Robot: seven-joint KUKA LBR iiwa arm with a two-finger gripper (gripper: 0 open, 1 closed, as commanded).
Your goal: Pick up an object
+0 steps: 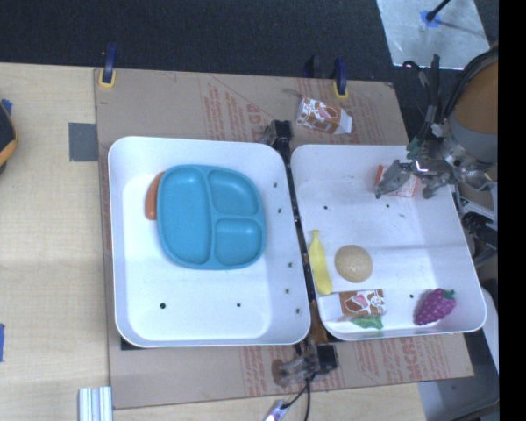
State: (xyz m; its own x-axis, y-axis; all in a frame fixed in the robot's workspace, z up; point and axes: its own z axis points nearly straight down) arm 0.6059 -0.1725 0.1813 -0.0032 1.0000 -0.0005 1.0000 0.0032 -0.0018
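In the right bin (438, 235), a yellow banana (319, 262) lies along the left wall. A tan round bun (353, 263) sits just right of it. A small meat-printed packet (362, 303) rests on a green piece (366, 322) near the front wall. Purple grapes (434, 306) sit in the front right corner. My gripper (409, 181) hangs low over the bin's back right part. A small red-and-white item (387, 176) lies right at its left side, and I cannot tell whether the two touch.
The left bin (131, 261) holds a blue divided plate (212, 217) with an orange piece (151, 197) poking out at its left edge. A printed packet (323, 116) lies on the cardboard behind the bins. The arm's body stands at the right edge.
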